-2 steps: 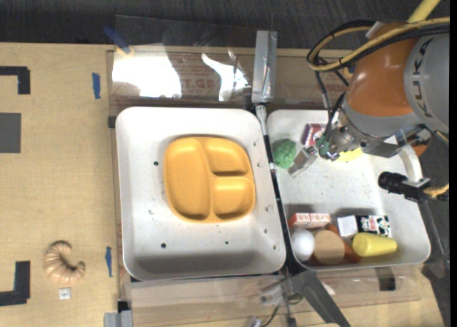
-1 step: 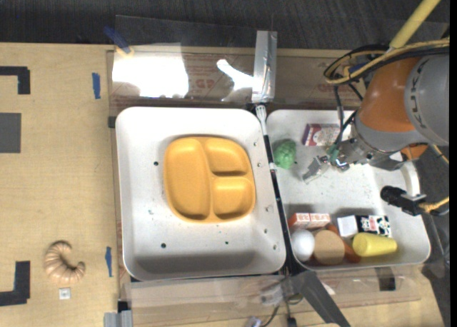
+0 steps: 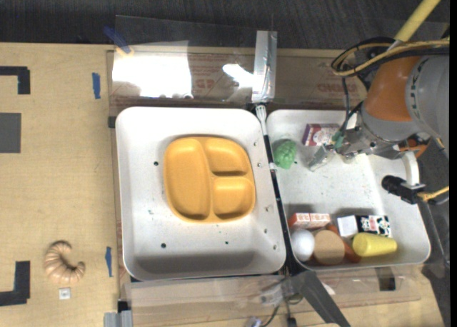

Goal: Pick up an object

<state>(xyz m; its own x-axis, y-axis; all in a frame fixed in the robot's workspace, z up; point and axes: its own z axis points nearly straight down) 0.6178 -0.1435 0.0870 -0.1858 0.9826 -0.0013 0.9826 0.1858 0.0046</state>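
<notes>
- In the right bin [image 3: 400, 243], near its far wall, I saw the claw [image 3: 323, 156] hanging low off the grey arm [image 3: 421, 97]; I could not tell how it was set, open or closed, and saw nothing in it.
- Just left of the claw sat a green ball [image 3: 285, 153], close against the bin's left wall.
- Just behind the claw, toward the far wall, lay a small carton [image 3: 314, 133] with red and white print.
- Well below the claw, along the near wall, the rest lay packed in a row: a red box [image 3: 310, 218], a white egg [image 3: 303, 244], a brown round thing [image 3: 329, 245], a yellow cylinder [image 3: 374, 245] and a black-and-white carton [image 3: 374, 225].
- Well left of the claw, in the left bin [image 3: 136, 175], lay a yellow tray [image 3: 209, 178] with three compartments.
- Far to the claw's lower left, out on the bench [image 3: 50, 175], lay a tan croissant [image 3: 63, 261].
</notes>
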